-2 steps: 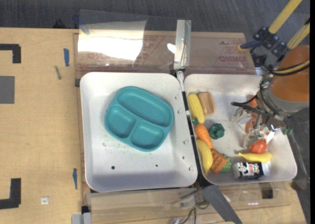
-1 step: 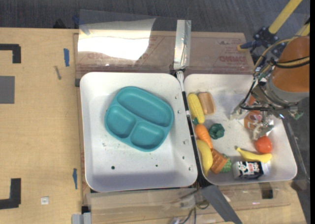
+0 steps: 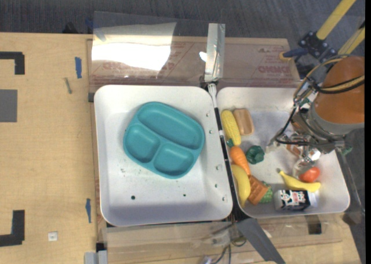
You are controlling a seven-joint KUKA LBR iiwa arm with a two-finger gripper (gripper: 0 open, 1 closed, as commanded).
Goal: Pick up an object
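Observation:
The right bin (image 3: 272,106) holds several toy foods. A corn cob (image 3: 231,126) and a slice of bread (image 3: 244,121) lie at its left wall. Below them sit a carrot (image 3: 239,159), a dark green piece (image 3: 255,154), a yellow piece (image 3: 242,185) and a brown-and-green piece (image 3: 259,192). A red tomato (image 3: 311,174), a banana (image 3: 299,181) and a black-and-white can (image 3: 296,199) lie at the front right. My gripper (image 3: 305,154) hangs low over the bin, just above the tomato and banana, under the arm's orange band (image 3: 346,86).
The left bin (image 3: 116,187) carries a teal divided plate (image 3: 165,139). A clear panel and a metal divider (image 3: 214,54) stand behind the bins. Wooden bench lies to the left. Cables trail around the wrist.

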